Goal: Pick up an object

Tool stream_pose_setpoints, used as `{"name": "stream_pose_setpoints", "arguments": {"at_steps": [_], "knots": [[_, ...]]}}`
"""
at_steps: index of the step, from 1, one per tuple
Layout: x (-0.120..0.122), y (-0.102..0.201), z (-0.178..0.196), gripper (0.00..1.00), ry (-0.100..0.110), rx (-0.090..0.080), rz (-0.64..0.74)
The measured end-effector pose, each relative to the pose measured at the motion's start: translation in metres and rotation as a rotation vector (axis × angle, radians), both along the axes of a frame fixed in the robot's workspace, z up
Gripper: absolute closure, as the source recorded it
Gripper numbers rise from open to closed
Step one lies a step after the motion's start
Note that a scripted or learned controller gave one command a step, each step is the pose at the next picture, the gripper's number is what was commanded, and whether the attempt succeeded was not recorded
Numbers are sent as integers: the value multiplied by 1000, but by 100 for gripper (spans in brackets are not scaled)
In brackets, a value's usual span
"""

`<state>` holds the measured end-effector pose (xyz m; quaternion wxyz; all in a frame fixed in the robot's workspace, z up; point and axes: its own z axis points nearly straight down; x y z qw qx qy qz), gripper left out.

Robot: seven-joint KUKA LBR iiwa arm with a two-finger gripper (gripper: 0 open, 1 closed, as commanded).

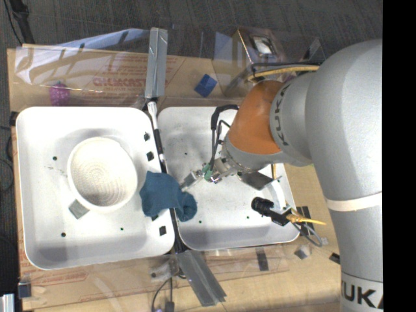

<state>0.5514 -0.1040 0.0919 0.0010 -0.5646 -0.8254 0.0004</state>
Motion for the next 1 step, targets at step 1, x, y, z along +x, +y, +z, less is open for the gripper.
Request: {"name": "stream_pose_setpoints", "arguments": {"at_steps": [1], "knots": [[-35,4,-1,0,2,1,110]]}}
